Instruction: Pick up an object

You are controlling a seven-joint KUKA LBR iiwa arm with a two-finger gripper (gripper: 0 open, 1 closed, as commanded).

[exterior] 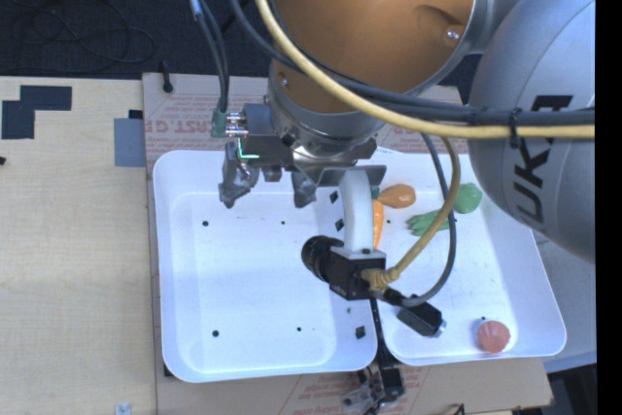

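The hand (264, 192) hangs over the far edge of the left bin (194, 306), its two fingers spread with nothing between them. The likely targets lie in the right bin (544, 326): an orange carrot (397, 197) and a green piece (466, 199) at the far side, a red ball (493, 336) at the near right corner. A good pick probably means shifting right first, centring over one item, then descending straight. The bins sit on a pale wooden desk (68, 258); beyond it, the dark floor (97, 15) carries cables.
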